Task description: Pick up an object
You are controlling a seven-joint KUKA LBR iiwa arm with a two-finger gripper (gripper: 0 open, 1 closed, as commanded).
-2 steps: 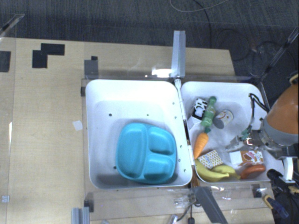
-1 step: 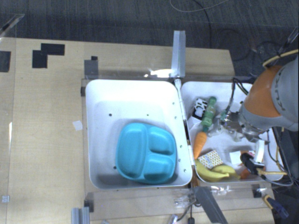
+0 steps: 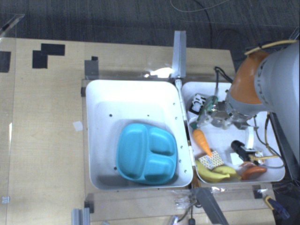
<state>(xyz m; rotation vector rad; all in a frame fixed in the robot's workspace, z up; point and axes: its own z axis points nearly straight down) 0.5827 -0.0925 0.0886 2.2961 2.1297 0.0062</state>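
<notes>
Pick not yet made, by look of it. Gripper [image 3: 212, 112] low in right bin [image 3: 277, 175], upper part; open or closed — cannot tell. Carrot [image 3: 202, 142] just below it, banana [image 3: 213, 172] at front wall, both lying loose. Grasp and lift remain.

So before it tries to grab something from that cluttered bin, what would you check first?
1. Gripper is over the right bin: ok.
2. Something already held between its fingers: cannot tell.
3. A target within reach: ok, the carrot lies just below the gripper.
4. Carrot free of its neighbours: not ok, its lower end meets the patterned block by the banana.
5. Blue divided plate out of the way: ok, it sits in the left bin.
</notes>
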